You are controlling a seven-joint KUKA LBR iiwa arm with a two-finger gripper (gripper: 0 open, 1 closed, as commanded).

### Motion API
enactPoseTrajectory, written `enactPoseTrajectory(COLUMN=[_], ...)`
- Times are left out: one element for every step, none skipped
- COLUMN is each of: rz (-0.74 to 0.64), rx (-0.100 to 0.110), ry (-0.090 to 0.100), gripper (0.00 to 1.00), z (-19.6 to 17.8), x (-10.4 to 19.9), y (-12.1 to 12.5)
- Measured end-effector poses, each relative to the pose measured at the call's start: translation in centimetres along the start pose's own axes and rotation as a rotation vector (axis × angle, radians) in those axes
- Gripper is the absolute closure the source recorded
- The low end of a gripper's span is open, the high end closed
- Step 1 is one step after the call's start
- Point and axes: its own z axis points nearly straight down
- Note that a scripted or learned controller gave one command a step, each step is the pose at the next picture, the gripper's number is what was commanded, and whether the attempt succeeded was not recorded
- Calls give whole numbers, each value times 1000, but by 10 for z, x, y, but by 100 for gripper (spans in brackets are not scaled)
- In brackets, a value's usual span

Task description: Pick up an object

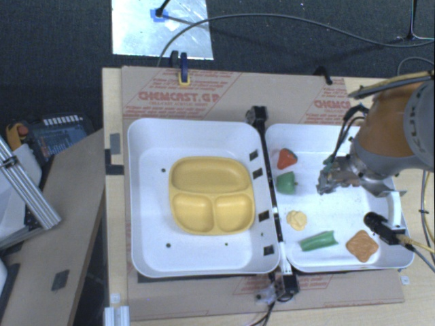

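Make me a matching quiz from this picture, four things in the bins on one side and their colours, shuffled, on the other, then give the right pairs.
Things:
1. divided tray in the left bin
2. long bean-shaped toy
3. strawberry-like toy
4. waffle-like piece

Colours:
A. orange-brown
B. yellow
C. red-orange
D. green

Pairs: 1-B, 2-D, 3-C, 4-A

1. The grey arm with the orange band (pixel 394 124) reaches in from the right side of the view.
2. The wrist bends down and toward the left.
3. The metal two-finger gripper (pixel 329 180) hangs at the end of the wrist, pointing downward.
4. Dark cables run along the wrist.
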Motion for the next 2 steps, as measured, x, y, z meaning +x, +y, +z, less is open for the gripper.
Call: enactPoseTrajectory(rz=[0,0], rx=[-3,1], ry=[-1,0], gripper=[100,100], z=[-63,-98], x=[1,1], y=[9,10])
